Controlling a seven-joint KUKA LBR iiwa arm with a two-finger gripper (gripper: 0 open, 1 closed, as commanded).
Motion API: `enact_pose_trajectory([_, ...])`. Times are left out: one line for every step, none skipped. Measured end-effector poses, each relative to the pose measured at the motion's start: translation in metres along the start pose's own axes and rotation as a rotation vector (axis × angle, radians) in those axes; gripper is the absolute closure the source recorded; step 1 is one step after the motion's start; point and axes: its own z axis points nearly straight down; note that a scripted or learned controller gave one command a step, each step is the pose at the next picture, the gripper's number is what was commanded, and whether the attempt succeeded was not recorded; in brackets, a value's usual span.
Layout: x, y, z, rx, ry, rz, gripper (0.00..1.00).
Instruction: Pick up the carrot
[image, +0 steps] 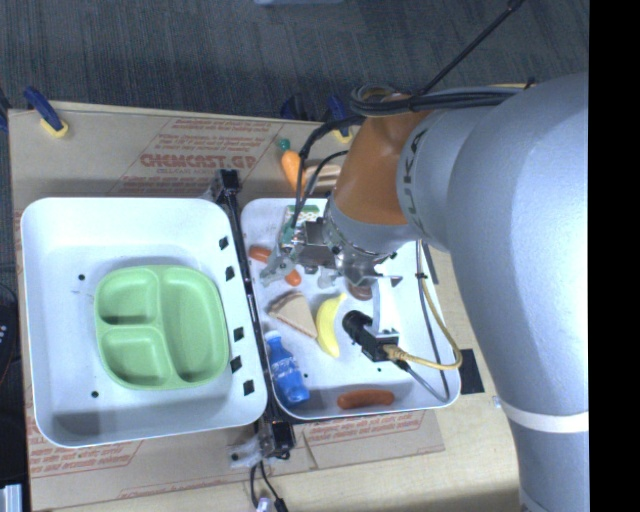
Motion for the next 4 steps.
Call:
enact_pose_trajectory([0.063, -0.086, 0.001, 0.004, -0.001, 0.202, 0.00])
enact_pose_trajectory([0.041, -0.022, 0.001, 0.000, -0.003, -0.160, 0.00])
enact_pose_trajectory([0.098, -0.089, 0.000, 0.004, -0.002, -0.304, 0.00])
enact_pose_trajectory([0.150, -0.044, 0.038, 0.002, -0.002, -0.126, 0.00])
